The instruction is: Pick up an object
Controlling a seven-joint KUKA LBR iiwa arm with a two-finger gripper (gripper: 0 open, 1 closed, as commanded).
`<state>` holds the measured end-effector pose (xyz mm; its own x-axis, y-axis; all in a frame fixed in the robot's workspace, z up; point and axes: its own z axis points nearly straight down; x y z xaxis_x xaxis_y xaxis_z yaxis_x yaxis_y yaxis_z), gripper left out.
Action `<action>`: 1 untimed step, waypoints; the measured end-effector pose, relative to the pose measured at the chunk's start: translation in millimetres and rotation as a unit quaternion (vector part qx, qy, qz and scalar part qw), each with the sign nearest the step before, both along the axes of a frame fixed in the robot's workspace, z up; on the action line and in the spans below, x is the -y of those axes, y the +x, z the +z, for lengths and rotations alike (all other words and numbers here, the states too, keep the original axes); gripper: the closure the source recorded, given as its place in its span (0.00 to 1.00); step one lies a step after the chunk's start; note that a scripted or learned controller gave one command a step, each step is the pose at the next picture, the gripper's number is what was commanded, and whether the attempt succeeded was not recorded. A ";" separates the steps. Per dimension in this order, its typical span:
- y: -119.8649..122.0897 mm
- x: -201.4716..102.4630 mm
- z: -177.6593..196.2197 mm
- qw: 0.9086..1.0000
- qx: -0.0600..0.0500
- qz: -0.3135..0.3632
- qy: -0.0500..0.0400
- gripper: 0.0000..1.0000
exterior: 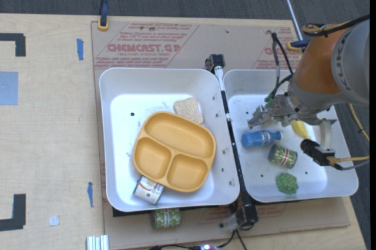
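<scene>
The gripper (262, 117), its hold impossible to tell, hangs in the right bin (258, 179) just above a blue bottle (260, 138) lying lengthwise left to right.

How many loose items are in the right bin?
4: a blue bottle at centre, a can beside it, a green lump in front, a yellow item by the arm, which may hide more.

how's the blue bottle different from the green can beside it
The blue bottle is blue; the green can carries a red and white label. The bottle is longer and slimmer, the can short and stubby. The bottle lies nearer the left bin than the can. Both sit in the right bin.
</scene>
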<state>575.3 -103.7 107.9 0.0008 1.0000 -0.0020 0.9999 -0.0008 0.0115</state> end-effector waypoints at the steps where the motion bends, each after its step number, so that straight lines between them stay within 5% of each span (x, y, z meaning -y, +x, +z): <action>1: 26.6 -6.2 -21.4 1.000 -0.005 0.001 0.001 0.00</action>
<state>601.9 -97.6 86.5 -0.0007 1.0000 -0.0001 1.0000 0.0007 0.0021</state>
